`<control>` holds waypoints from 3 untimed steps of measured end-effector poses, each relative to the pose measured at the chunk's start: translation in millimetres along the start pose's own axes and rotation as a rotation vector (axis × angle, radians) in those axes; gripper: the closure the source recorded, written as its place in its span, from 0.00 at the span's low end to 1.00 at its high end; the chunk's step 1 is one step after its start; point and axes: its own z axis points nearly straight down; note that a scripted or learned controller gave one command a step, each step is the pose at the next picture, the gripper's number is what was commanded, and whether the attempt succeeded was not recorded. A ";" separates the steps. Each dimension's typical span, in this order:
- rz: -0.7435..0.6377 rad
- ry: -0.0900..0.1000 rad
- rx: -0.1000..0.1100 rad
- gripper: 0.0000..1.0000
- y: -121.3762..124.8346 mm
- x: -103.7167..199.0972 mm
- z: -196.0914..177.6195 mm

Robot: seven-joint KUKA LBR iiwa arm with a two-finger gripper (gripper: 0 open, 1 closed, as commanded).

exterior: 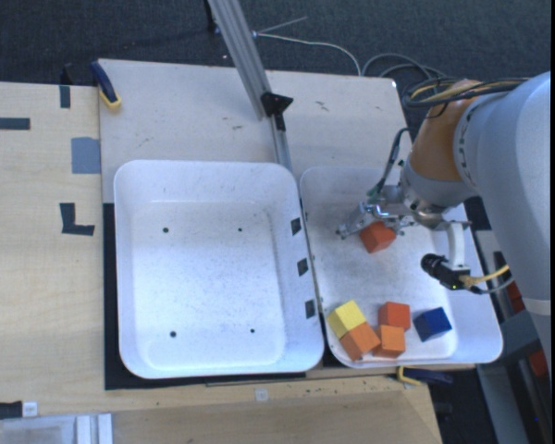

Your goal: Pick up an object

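Note:
My gripper (375, 222) hangs over the upper middle of the right bin (472, 345), at the end of the grey arm with the orange band. An orange-red block (379, 239) sits directly at its tip, partly covered by the gripper body. I cannot tell whether the block is gripped or only lies under the tip. Along the right bin's front edge lie a yellow block (346, 316), two orange blocks (358, 341) (393, 327) and a blue block (433, 323).
The left bin (129, 248) stands beside the right one, their rims touching. A slanted metal rail (245, 49) runs from the top of the view down to the bins' shared corner. Cables (458, 276) hang off the arm over the right bin's right side.

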 end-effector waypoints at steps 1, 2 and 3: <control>0.001 0.002 0.002 0.00 10.3 33.7 -40.6; 0.004 -0.001 0.007 0.00 -2.7 32.5 2.1; 0.005 0.000 -0.001 0.00 -17.7 25.0 -77.2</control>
